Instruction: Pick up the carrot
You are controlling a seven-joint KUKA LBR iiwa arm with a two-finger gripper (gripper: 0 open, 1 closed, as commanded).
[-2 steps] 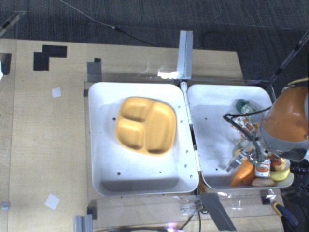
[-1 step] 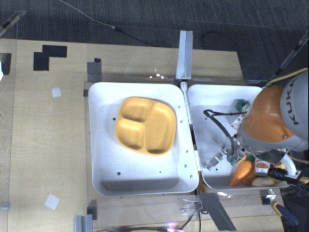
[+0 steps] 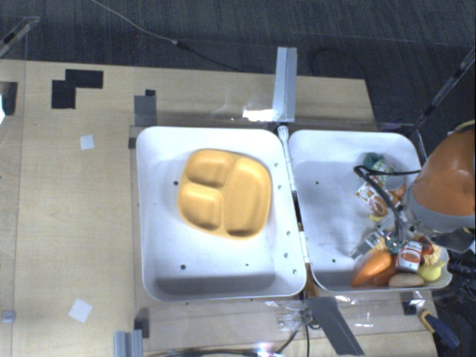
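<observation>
Here, carrot (image 3: 374, 268) lying at the near rim of the right bin (image 3: 327, 199), close to its near right corner, tip pointing toward the divider. Pincer (image 3: 388, 238) hanging just above and beside carrot, on the side away from the rim; spread of its tips cannot be told (cables and clutter in the way), and nothing seen gripped. Crowded on carrot's right: a small can (image 3: 410, 257), something yellow (image 3: 431, 271), a pale piece (image 3: 406, 280), wrappers (image 3: 370, 194) farther back. Likely trouble: closing on the can instead, or pushing carrot against the rim so it rolls or wedges. Little room rimward of carrot; plenty of bare floor on carrot's left, toward the divider. Left bin (image 3: 156, 199), well left of carrot, carrying a yellow tray (image 3: 224, 192).
</observation>
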